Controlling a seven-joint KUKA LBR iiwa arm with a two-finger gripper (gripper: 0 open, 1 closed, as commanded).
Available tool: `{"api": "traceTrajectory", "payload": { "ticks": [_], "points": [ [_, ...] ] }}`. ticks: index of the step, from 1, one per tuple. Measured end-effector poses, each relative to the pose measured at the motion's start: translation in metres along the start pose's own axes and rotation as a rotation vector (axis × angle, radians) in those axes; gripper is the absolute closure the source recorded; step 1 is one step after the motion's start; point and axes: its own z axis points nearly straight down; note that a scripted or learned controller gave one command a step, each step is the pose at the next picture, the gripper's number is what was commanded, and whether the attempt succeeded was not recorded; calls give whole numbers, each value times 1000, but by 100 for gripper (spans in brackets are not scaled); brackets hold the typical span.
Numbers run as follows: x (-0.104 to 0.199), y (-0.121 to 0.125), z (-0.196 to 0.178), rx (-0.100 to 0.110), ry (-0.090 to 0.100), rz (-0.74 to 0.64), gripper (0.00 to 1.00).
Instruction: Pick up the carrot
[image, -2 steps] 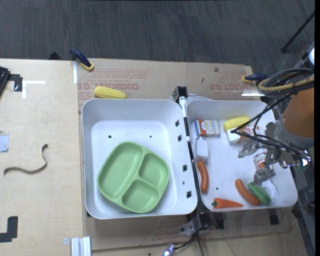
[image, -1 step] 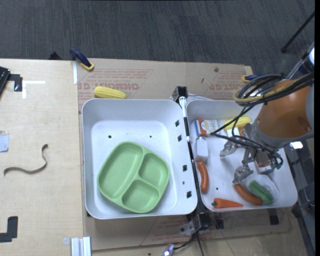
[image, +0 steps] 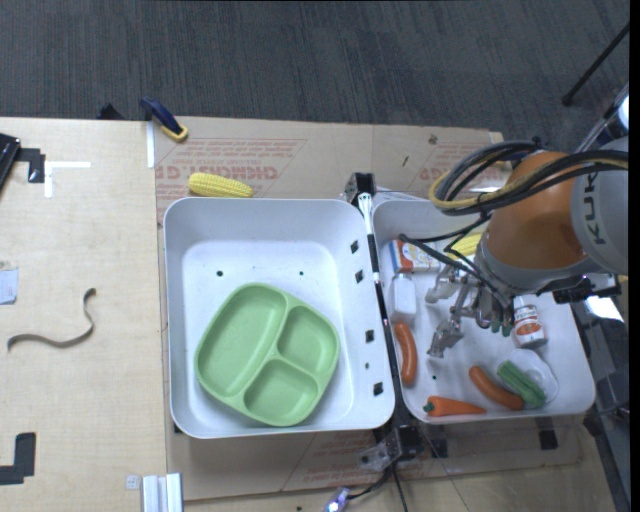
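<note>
Two white bins sit side by side; my pincer (image: 447, 325) hangs open and empty above the right bin's (image: 570, 400) small orange carrot (image: 455, 406).

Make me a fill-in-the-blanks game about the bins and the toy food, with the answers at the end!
1. The green plate lies in the ______ bin as the camera sees it.
2. The plate has ______ compartments.
3. The carrot lies in the same bin that the gripper hangs over, near that bin's ______ edge in the picture.
4. The corn cob lies ______ both bins, on the cardboard.

Missing words: left; three; bottom; outside
</note>
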Motion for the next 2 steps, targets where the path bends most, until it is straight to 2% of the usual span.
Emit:
{"api": "traceTrajectory", "payload": {
  "ticks": [1, 2],
  "points": [
    [67, -10, -1, -1, -6, 111, 0],
    [67, -10, -10, 0, -6, 108, 100]
  ]
}}
